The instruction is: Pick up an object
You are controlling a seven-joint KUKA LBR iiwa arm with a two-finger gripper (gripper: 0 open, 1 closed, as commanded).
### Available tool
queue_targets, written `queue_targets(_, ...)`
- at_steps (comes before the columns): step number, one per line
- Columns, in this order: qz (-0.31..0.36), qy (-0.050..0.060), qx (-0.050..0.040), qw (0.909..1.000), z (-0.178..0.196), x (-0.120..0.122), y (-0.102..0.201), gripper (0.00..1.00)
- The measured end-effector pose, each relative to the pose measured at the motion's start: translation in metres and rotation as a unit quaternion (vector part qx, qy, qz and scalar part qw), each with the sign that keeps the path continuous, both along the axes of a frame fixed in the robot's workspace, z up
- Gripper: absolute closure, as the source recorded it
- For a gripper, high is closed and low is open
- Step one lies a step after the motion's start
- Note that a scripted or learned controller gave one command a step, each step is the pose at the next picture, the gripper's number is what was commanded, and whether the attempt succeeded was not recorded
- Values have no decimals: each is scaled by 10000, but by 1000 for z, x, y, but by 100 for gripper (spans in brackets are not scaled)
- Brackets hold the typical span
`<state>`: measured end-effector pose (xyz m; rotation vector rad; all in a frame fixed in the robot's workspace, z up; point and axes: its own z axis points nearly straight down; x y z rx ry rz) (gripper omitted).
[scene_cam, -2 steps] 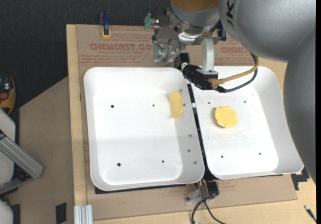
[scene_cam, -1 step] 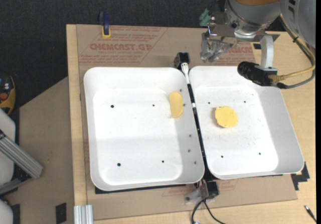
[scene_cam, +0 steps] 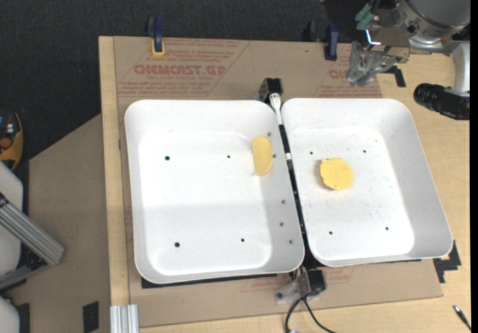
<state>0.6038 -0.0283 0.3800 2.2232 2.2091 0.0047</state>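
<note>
Brown board-topped bench (scene_cam: 224, 63), left white bin (scene_cam: 149, 175), right white bin (scene_cam: 403, 175) side by side

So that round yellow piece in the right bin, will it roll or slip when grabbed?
The round yellow piece looks flat and lies face down, so rolling seems unlikely. Being low, it may slide on the smooth right bin and give fingers little edge.

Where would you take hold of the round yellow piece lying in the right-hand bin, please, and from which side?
The round yellow piece lies flat near the middle of the right bin, well away from its walls. I would probably come straight down from above and close the fingers across its widest part, on opposite edges. Being roughly circular, any closing direction should suit. The gripper is above the bin's far edge.
</note>
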Motion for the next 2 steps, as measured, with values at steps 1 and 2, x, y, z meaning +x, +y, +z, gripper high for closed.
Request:
queue_targets(1, 56, 73, 22, 10000, -70, 3, 56, 100)
queue_targets(2, 38, -37, 19, 10000, 45, -19, 49, 100)
